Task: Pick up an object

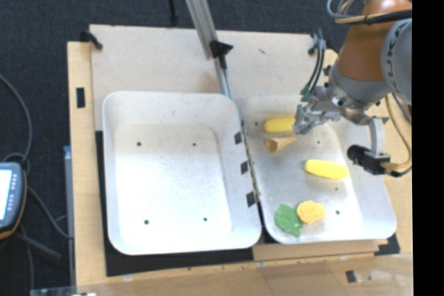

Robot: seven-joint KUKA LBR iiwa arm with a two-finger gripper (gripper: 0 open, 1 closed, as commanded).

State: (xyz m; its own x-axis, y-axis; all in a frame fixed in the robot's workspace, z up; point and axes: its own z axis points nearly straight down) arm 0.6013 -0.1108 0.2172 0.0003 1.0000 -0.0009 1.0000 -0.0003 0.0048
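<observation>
Pincer (305, 120) low in right bin (361, 218), touching yellow piece (279, 125) at far end — placed for a grab; grip state cannot be told. Nearby: tan piece (277, 143), yellow block (326, 169), green-and-orange toy (300, 215). Left bin (173, 170) alongside on worktop (152, 59).

Grey claw (305, 121) low over the right shallow white bin (371, 208); fingertips too small and dark to separate, so spread unreadable. It covers the right end of a short yellow piece (278, 125). Small tan object (279, 143) below, shape indistinct. Arm's orange-banded body (368, 45) cut off at right.
</observation>
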